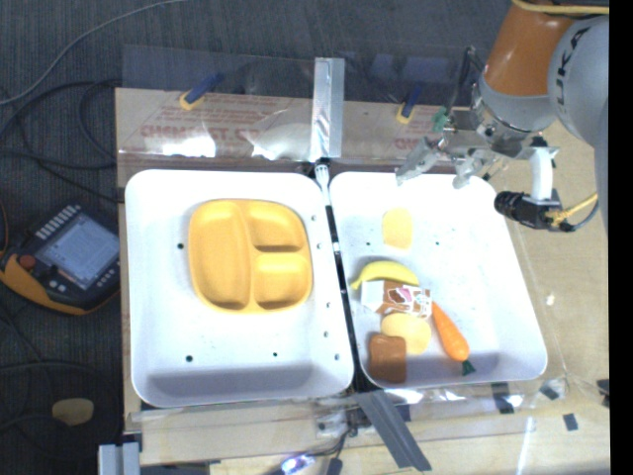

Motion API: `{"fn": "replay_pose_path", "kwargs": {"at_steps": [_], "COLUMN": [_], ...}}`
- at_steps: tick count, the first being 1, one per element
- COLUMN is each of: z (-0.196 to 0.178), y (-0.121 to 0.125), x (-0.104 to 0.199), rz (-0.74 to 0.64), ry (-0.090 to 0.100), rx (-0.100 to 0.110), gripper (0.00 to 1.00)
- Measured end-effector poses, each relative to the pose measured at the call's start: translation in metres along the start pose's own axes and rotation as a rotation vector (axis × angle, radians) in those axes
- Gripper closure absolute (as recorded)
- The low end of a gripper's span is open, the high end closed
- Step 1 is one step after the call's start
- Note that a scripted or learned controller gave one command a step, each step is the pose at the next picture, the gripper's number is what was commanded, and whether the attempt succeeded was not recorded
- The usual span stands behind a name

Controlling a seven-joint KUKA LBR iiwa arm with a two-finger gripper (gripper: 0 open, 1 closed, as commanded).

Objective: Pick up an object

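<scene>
The right bin [499, 265] holds a pale yellow block [397, 228], a banana [384, 273], a small printed packet [403, 297], a pale round fruit [407, 331], a brown block [388, 356] and an orange carrot [452, 335]. My gripper [436, 166] hangs over the bin's back rim, up and to the right of the pale yellow block. Its two fingers stand spread apart with nothing between them.
A yellow divided tray [249, 255] lies in the left bin [158, 265]. A metal post [327, 107] stands behind the divider between the bins. A handheld pendant [64, 260] rests on the floor at left. Cables hang off the arm at right [539, 206].
</scene>
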State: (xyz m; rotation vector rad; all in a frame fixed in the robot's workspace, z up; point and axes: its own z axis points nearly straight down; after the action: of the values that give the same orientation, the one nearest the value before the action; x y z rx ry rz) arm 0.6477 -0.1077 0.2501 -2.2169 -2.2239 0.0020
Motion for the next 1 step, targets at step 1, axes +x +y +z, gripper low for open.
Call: {"fn": "replay_pose_path", "kwargs": {"at_steps": [1], "z": [0.1268], "y": [-0.0258], "x": [0.0055], "rz": [0.036], "ry": [-0.001], "rx": [0.002], "gripper": [0.00]}}
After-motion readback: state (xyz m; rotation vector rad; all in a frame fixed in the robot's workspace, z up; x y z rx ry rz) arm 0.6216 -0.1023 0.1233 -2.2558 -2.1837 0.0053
